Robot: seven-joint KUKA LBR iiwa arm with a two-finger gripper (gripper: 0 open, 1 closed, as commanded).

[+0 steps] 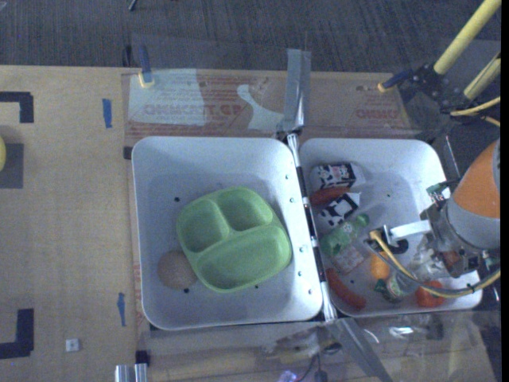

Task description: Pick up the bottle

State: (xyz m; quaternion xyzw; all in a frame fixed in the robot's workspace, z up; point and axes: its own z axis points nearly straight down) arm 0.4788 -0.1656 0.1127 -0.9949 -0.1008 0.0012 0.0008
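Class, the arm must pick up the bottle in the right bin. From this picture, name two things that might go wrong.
1. The bottle lies among a red sausage-like item, an orange piece and a carton, so the pincer may knock or grab a neighbour.
2. The yellow cable hangs low over the clutter and might snag something.

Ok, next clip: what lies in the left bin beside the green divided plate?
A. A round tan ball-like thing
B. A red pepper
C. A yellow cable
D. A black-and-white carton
A: in the left bin, a round tan thing lies against the lower-left edge of the green divided plate; the black-and-white carton lies in the right bin.
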